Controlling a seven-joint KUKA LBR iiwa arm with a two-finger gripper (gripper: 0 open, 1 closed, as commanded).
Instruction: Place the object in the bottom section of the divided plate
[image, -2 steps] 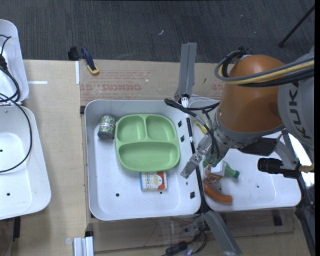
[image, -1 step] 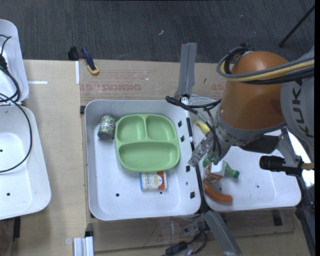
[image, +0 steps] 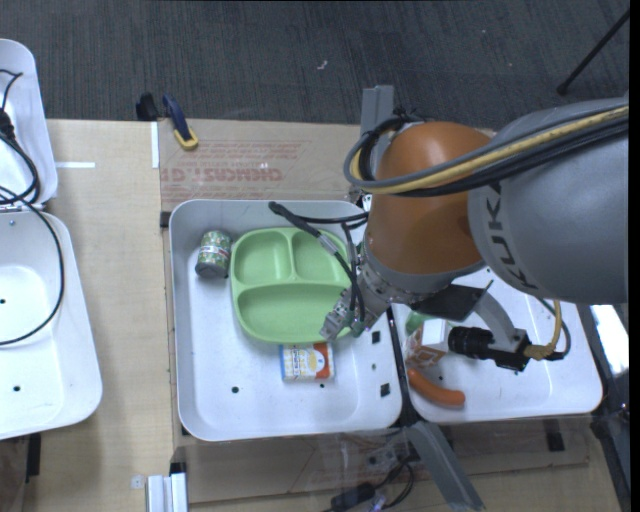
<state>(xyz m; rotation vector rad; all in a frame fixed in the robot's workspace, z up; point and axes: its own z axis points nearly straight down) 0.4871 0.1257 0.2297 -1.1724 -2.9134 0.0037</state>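
The gripper (image: 340, 318) hangs over the right rim of the green divided plate (image: 285, 290), right at the plate's bottom section; how it is set, I cannot tell. Just below and left of it lies a small carton (image: 306, 362), on the white bin (image: 200, 400) floor. Well left stands a small can (image: 212, 253). To its lower right, an orange carrot (image: 437, 391).

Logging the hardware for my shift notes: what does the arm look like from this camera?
The arm is grey with a glossy orange band above the wrist, black lettering on its grey shell, and black and yellow cables draped over it. The metal gripper sits by the green plate.
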